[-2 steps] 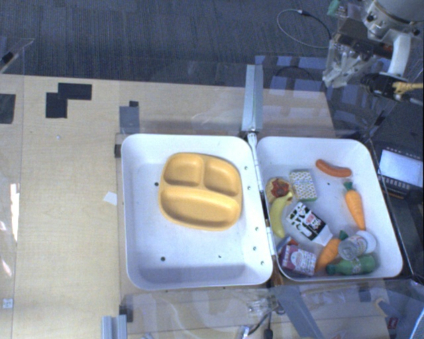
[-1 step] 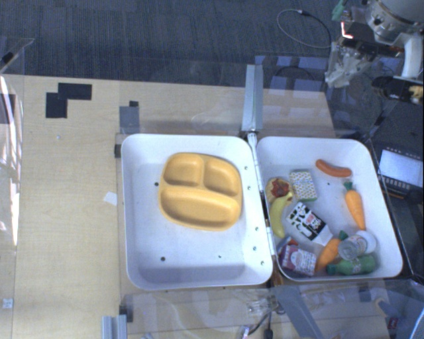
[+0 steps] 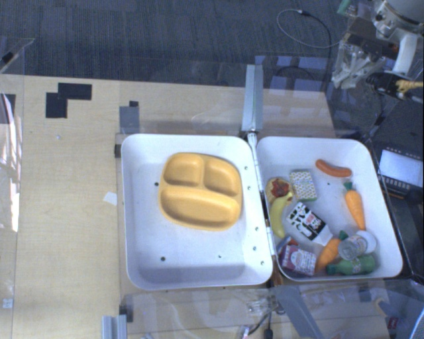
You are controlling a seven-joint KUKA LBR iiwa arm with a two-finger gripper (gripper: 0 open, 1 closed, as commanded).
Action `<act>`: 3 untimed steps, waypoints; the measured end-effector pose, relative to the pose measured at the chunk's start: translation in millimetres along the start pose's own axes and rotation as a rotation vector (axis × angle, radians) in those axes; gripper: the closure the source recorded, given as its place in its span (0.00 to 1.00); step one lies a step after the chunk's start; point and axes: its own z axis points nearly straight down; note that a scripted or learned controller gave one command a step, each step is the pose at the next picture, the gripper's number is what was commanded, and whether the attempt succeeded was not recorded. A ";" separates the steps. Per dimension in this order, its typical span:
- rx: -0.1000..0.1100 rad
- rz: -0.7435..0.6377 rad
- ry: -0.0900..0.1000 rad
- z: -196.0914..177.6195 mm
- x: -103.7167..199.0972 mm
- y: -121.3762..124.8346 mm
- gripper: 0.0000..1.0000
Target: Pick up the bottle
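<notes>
Down at the near rim of the right bin, lower right of the frame, lies the green bottle on its side, glossy plastic, pressed along the bin's bottom wall. A round silvery can sits just above it, touching or nearly so, and a small carrot leans in at its left end, with a red packet just beyond.

Up in the top right corner the arm is well outside both bins, and its gripper hangs over the dark floor beyond the bench edge; whether it is apart or together I cannot tell from here.

Room is tight around the bottle: wall below, clutter above and left. The black-and-white carton, banana and long carrot crowd the middle, and a sausage lies near the far wall.

The left bin holds a smooth yellow divided plate, with bare white floor around it.
</notes>
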 end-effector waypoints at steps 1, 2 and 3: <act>0.001 0.240 0.000 0.4 -5.1 1.8 1.00; 0.001 0.413 0.000 0.2 -13.8 5.0 1.00; 0.003 0.623 -0.001 1.0 -6.2 -1.2 1.00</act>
